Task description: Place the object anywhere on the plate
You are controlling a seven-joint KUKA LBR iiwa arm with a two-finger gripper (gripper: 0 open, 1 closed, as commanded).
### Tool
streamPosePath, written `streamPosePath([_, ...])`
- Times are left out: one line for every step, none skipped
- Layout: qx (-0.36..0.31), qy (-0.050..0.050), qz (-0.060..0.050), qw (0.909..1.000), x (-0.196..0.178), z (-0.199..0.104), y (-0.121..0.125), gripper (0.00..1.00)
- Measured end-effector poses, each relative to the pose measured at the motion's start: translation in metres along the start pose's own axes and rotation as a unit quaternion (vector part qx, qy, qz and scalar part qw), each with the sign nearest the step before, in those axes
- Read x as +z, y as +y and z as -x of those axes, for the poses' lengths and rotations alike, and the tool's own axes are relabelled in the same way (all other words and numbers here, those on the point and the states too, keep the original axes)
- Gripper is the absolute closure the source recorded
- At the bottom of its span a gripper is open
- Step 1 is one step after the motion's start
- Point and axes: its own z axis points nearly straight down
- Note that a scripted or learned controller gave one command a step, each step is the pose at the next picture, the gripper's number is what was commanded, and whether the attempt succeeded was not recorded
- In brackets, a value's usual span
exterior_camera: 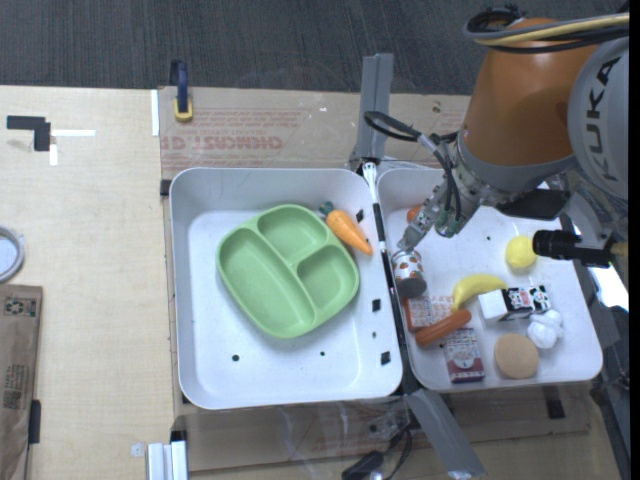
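Observation:
A green plate [290, 268] with three compartments lies in the left bin [200, 298]. A toy carrot [346, 229] rests at the plate's upper right rim, its tip over the bin floor. My gripper [409, 240] hangs over the left edge of the right bin [580, 358], pointing down and left. Just below its tip stands a small can [407, 272] with a pale top and dark base. I cannot see whether the can touches the gripper.
The right bin holds a banana [478, 288], a yellow lemon [521, 253], a sausage [443, 328], a red packet [428, 310], a small carton [515, 301], a tan bun [517, 356] and a printed box [463, 356]. A ridge divides the two bins.

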Motion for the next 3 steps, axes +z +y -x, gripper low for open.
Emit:
streamPosePath([-0.023, -0.001, 0.000, 0.9997, -0.102, -0.045, -0.023, 1.00])
streamPosePath([0.107, -0.001, 0.000, 0.9943, -0.124, 0.047, -0.070, 1.00])
streamPosePath([0.134, -0.001, 0.000, 0.9910, -0.123, 0.131, -0.029, 1.00])
